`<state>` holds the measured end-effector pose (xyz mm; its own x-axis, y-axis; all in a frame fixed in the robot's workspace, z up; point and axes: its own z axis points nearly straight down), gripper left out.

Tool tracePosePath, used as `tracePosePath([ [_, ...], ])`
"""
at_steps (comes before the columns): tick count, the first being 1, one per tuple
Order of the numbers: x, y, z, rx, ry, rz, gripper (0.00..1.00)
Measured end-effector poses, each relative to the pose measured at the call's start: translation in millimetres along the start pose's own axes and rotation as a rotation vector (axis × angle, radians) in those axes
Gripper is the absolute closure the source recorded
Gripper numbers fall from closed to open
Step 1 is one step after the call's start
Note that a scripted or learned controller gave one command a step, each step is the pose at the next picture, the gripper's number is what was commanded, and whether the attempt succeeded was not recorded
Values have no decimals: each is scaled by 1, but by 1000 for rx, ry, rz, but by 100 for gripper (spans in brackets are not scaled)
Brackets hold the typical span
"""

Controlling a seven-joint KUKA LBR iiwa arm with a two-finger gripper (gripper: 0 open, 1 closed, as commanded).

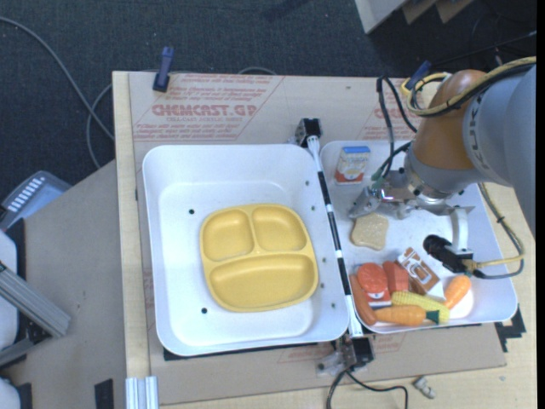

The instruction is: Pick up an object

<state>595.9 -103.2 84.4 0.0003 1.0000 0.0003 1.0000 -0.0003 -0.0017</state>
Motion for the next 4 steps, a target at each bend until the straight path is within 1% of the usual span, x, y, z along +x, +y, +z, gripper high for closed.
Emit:
tracePosePath([
  [1, 8, -22, 0, 0, 1, 1, 0],
  [2, 11, -23, 0, 1, 1, 0, 0],
  [3, 9, -35, 0, 1, 1, 0, 0],
  [4, 9, -34, -10, -3, 1, 1, 100],
])
